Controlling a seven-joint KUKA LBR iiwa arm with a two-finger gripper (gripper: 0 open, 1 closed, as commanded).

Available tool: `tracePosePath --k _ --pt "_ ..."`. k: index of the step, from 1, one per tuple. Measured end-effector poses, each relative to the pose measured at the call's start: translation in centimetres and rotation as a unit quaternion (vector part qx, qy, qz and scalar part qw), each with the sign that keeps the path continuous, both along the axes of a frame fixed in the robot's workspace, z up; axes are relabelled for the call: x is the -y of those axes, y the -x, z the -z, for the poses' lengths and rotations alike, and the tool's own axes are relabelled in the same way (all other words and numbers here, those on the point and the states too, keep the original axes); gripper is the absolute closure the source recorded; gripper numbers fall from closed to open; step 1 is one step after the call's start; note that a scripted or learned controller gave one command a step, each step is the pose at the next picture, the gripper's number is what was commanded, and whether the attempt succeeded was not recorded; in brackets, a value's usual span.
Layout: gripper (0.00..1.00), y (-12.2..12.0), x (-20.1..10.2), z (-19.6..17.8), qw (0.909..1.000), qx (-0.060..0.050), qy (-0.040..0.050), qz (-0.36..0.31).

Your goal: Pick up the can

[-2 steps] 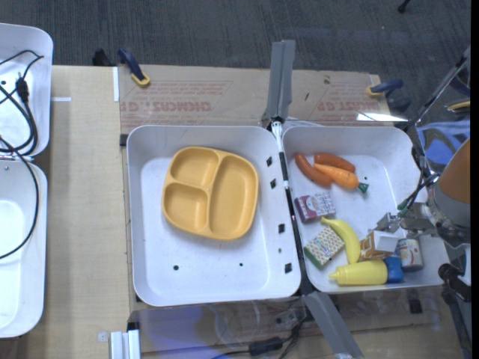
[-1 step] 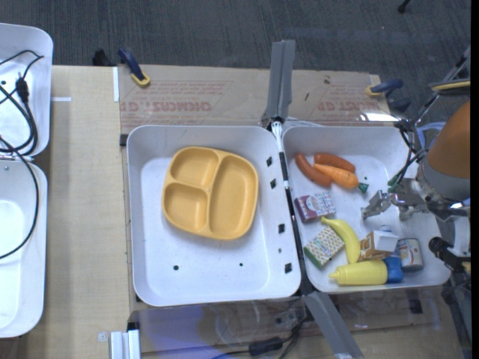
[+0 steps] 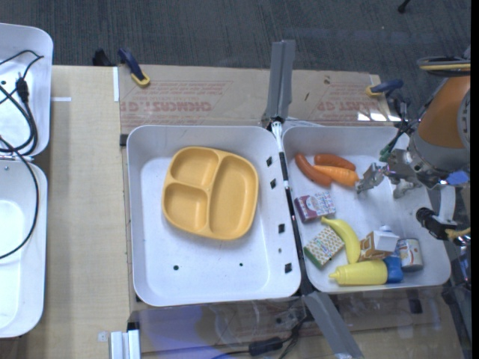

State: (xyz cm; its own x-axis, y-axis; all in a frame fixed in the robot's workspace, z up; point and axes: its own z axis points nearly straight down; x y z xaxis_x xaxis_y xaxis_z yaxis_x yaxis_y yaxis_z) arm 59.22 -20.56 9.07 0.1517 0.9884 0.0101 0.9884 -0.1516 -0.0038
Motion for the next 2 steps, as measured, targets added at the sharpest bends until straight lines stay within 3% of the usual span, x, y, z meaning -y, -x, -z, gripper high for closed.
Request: tracePosePath --k 1,2 --pt "0.00 10.85 0.58 -15.78 0.9981 0.001 0.0061 -0.061" --pt "1.00 10.78 0.58 -16.55 0.9981 0.000 0.0060 -0.062"
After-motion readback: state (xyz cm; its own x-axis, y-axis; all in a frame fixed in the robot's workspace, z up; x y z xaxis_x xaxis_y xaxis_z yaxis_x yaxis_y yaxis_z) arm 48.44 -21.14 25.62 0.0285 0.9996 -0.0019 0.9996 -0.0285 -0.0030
